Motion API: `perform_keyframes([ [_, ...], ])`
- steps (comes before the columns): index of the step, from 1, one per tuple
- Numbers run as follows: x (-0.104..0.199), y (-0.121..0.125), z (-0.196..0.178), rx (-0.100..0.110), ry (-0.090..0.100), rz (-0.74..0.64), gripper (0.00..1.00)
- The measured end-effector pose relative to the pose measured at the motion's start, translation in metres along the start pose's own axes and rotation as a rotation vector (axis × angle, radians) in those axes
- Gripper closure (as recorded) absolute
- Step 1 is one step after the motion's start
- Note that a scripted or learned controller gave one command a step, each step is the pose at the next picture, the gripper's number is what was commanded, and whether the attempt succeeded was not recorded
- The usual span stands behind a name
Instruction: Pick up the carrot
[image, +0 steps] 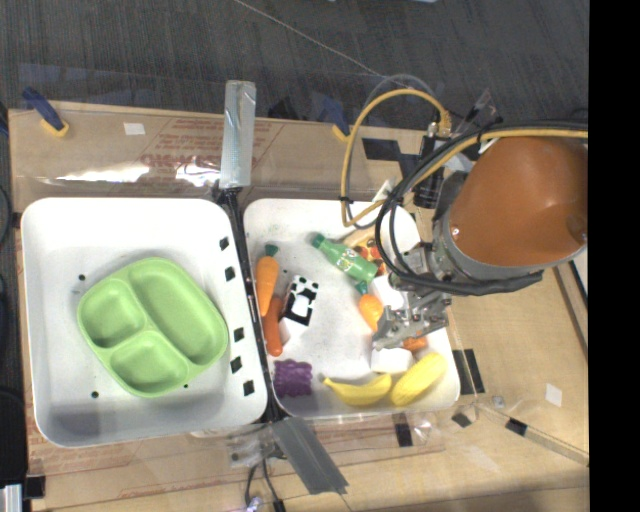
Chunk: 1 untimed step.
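**Arm over the right bin; carrot lying by the divider**

Two white bins sit side by side on the bench. The left bin holds one green plate with three compartments, and nothing lies on it. The right bin is the landmark for everything else.

One carrot lies in the right bin along its left wall, just beside the divider between the bins, green top pointing to the far side and tip toward the near side. It lies flat on the bin floor, untouched by the arm. Just right of the carrot is one black-and-white block. At the near-left of the bin floor sits one bunch of purple grapes. Along the near wall lie two yellow bananas, touching end to end. Toward the far side of the bin is one green bottle, lying tilted. One orange item shows right of centre, partly hidden by the arm; what it is cannot be told.

One arm hangs over the right half of the bin. Its gripper points down near the orange item and above the bananas, well apart from the carrot. Whether it is released or clenched cannot be told from here.
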<state>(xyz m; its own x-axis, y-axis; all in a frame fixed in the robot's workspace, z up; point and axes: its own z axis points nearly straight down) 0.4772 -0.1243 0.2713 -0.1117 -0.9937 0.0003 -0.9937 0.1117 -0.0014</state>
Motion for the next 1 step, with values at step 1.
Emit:
perform_keyframes([
  [1, -0.0319, -0.0256, 0.0196, -0.001, -0.003, -0.204, 1.00],
])
